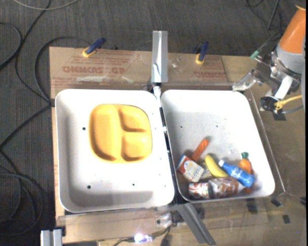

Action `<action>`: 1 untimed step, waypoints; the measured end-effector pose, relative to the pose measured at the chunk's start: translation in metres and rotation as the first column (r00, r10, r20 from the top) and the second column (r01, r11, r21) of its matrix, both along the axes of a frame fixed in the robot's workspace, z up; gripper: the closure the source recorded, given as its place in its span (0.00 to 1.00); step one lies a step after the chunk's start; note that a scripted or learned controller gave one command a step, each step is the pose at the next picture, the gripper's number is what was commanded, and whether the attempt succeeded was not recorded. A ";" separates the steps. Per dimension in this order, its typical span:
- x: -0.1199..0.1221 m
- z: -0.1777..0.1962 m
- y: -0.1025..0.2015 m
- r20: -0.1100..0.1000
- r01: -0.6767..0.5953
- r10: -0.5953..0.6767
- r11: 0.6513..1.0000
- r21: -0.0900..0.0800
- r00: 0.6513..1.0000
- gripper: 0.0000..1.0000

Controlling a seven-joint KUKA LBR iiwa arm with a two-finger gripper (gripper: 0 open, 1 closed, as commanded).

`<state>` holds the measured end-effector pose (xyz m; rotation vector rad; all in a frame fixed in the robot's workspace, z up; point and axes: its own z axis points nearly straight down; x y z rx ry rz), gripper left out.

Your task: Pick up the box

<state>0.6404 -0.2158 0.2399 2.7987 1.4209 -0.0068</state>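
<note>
The box point(191, 169), a small red and white carton, lies tilted in the near part of the right bin point(215, 111). It rests against a yellow banana point(214, 165) and a red and brown packet point(215, 188). My gripper point(248, 81) hangs at the end of the grey and orange arm, above the far right corner of the right bin. It is well away from the box, and nothing shows in it.
An orange carrot point(200, 148), a blue and white bottle point(238, 173) and a small orange vegetable with a green top point(245, 164) crowd the same near corner. The left bin point(72, 178) holds a yellow divided tray point(121, 132). A metal post point(159, 55) stands behind the bins.
</note>
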 end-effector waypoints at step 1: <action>0.007 -0.110 0.055 -0.003 -0.137 0.137 0.991 0.005 0.991 0.00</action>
